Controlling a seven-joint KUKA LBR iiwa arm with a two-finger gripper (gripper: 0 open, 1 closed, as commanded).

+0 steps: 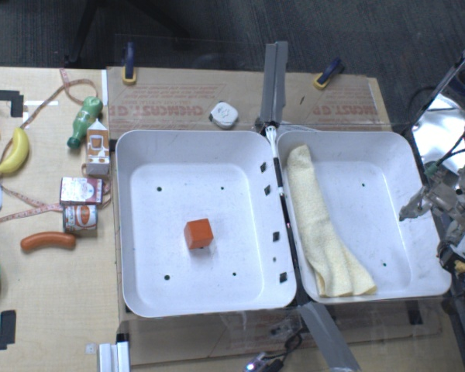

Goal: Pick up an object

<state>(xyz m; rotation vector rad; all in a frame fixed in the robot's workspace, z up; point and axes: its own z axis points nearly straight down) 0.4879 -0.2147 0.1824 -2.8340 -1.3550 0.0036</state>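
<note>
An orange-red cube [198, 233] sits in the left white bin [139, 285], a little below its middle. A pale yellow towel [322, 231] lies folded lengthwise along the left side of the right white bin [395, 161]. My gripper [415, 206] is at the right rim of the right bin, well apart from both the towel and the cube, and partly cut off by the frame edge. Nothing is visible in it.
Left of the bins lie a banana [12, 152], a green bottle [84, 119], a small carton [98, 149], a can [80, 218], a sausage [48, 242] and a measuring tape [224, 114]. A grey divider bar [274, 84] runs between the bins.
</note>
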